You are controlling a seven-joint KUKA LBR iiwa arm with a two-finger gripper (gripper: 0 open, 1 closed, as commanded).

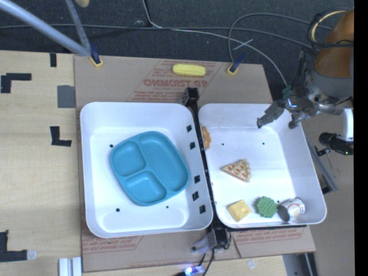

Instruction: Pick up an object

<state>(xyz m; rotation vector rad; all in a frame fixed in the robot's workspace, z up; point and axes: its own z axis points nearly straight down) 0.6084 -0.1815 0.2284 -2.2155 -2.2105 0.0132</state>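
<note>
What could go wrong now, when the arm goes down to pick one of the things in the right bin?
The yellow block, green ball and can crowd together by the right bin's front wall, so the open gripper may bump a neighbour or the wall. The pizza slice lies flat, so fingers may slide over it.

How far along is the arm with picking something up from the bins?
Nothing looks picked up yet. The claw is open above the right bin's far corner, with nothing between its fingers. The pizza slice toy, yellow block, green toy and small can lie on the bin floor. Descending, grasping and lifting remain.
</note>
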